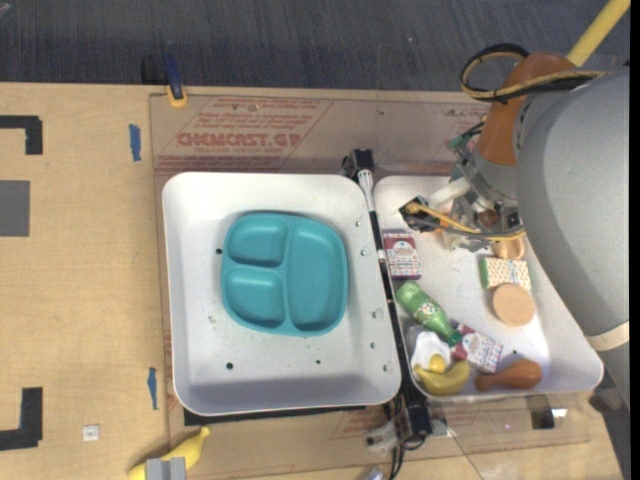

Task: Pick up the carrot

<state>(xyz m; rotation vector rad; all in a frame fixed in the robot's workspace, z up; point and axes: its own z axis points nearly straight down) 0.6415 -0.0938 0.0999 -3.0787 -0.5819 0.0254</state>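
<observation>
So the arm is reaching in from the right and hanging over the top end of the right bin, with its wrist clutter sitting around the upper middle of that bin. The view isn't showing the tip cleanly: there's a tangle of black and yellow bits there, so it's not possible to tell how wide the jaws are standing or whether anything is sitting between them. Nothing carrot-like is showing up there, anyway.

The carrot, or what's looking most like one, is the orange-brown tapered thing lying in the lower right corner of the same bin. Its long axis is running roughly left to right across the frame, fat end toward the right wall, thin end pointing left toward the banana, which is lying just beside it.

That's the bit the next move is hinging on: the carrot is sitting well apart from the jaws, straight down the frame from them. A round tan biscuit and a small green and orange packet are lying in between. The arm is probably needing to travel down-frame over those two, then close across the carrot's short side, meaning top to bottom in the frame. The bin wall being so near the fat end is looking like the likeliest snag.
</observation>
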